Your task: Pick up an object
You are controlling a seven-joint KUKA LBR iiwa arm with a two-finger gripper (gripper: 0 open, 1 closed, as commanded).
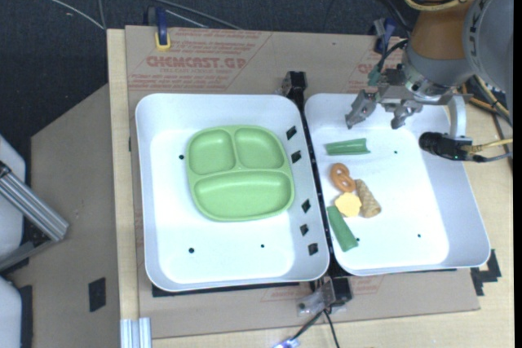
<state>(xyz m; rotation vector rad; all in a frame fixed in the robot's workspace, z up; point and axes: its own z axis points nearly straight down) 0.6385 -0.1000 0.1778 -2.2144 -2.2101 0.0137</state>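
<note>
Tool (376, 117) open, empty, near right bin's (440, 244) far edge above green strip (347, 147); strip likely light, stiff — grasp across middle.

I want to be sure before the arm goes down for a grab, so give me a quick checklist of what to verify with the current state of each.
1. Hand open: ok, two fingers spread apart.
2. Nothing between the fingers: ok.
3. Hand over the right white bin: ok, near its far edge.
4. Nearest target, flat green strip, lying free: ok, apart from the other pieces.
5. Cluster of orange ring pretzel, yellow block, tan roll and green stick separable: not ok, they touch.
6. Green divided plate out of the way: ok, in the left bin.
</note>
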